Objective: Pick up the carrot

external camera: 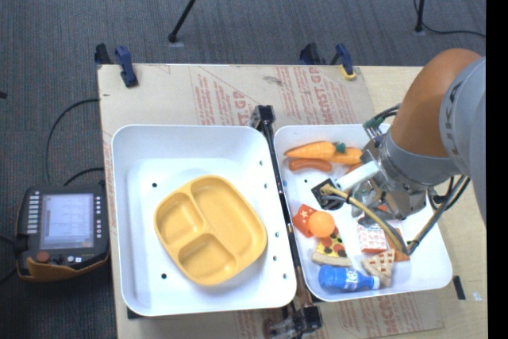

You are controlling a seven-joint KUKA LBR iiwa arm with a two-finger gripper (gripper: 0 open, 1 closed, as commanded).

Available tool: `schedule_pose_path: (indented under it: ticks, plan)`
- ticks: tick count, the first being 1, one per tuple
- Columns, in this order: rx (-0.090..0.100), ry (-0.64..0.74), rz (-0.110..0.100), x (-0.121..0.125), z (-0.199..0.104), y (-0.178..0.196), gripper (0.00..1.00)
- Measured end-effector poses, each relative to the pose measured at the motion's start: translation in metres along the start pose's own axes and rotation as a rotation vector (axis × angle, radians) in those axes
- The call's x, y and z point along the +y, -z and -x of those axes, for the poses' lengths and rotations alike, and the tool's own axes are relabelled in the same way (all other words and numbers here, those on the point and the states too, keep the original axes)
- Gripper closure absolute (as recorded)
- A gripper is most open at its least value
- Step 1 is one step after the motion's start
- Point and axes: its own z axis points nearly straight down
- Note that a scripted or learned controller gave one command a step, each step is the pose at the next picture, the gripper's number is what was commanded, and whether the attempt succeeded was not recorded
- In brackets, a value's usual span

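Lying near the top edge of the right bin (440, 270), right of the frame's centre, the carrot (315, 149) points its orange body left and its green stub right, with a sausage (309, 165) just below it. The arm (435, 127) comes in from the right edge and hangs over the middle of that bin; its gripper (379, 198) is too tangled in cables and shadow to tell how it stands. Lower in the bin sit an orange ball (321, 224), a pizza slice (329, 250), a blue bottle (343, 278) with white lettering too small to read, and a waffle piece (382, 265). The left bin (135, 163) holds a yellow divided plate (209, 229). The bench board (230, 87) carries red print, reversed and unreadable. A teach pendant (65, 230) sits at the left edge.
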Motion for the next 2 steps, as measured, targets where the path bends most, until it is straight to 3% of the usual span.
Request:
schedule_pose_path:
  ticks: [1, 2]
  plan:
    - [0.0, -0.001, 0.0, 0.0, 0.0, 0.0, 0.0]
    - [-0.003, 0.001, -0.001, 0.071, -0.091, -0.109, 0.0]
